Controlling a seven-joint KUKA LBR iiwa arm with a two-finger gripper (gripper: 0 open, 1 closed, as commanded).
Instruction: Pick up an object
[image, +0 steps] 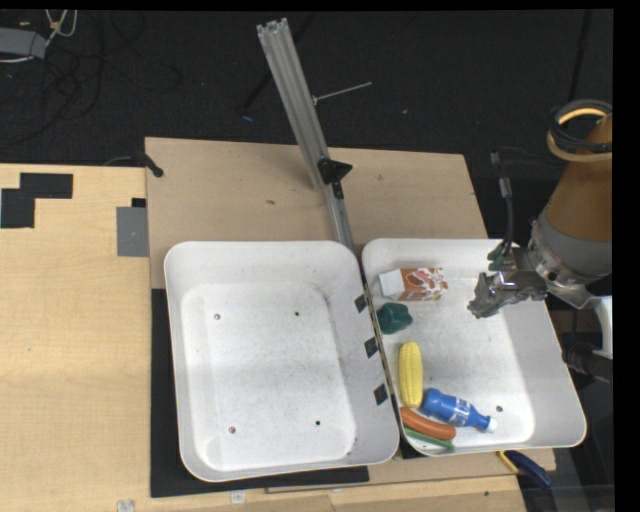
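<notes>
Five small things sit in the right bin (520, 400), and the nearest pick looks like the little carton (416, 283) up by the bin's back-left corner, with a green lump (394, 318) just in front of it, then a corn cob (410, 372), a blue bottle (455, 409) and a hot dog (428, 425) toward the bin's front. That carton is probably light and stiff but crushable, so I'd pinch it across its narrow flat sides, not the ends. Gripper (487, 302) hovers over the bin's right half, apart from the carton, holding nothing, and honestly can't tell if it's spread or closed.

A robotics lab: aluminium camera mast (300, 110), loose cables (35, 35), test bench (250, 190).
</notes>
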